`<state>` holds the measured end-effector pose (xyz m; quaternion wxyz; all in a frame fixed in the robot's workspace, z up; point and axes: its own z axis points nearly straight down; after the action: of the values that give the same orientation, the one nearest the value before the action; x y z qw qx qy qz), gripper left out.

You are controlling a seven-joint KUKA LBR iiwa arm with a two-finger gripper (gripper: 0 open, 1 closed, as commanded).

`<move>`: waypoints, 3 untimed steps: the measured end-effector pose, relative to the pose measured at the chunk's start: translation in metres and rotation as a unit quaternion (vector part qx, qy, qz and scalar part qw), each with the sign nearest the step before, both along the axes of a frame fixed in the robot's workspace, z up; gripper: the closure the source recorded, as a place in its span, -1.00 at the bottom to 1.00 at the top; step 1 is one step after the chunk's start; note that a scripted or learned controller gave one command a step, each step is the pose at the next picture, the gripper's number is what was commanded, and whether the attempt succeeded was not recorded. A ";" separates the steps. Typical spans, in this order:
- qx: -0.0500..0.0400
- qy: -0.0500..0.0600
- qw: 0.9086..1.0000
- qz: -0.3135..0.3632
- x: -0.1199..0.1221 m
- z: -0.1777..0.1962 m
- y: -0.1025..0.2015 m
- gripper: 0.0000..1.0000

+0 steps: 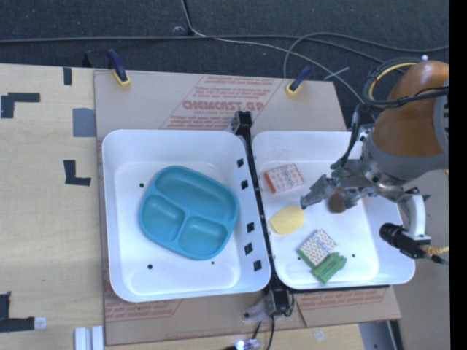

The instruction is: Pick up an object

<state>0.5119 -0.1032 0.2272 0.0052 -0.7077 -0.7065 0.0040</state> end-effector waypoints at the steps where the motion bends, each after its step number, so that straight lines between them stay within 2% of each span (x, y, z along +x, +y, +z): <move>1: -0.001 -0.006 1.000 0.002 0.002 0.005 0.000 -1.00; 3: 0.000 -0.002 1.000 0.000 0.002 -0.099 -0.013 -1.00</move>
<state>0.5139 -0.1166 0.1280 0.0031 -0.7073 -0.7069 0.0026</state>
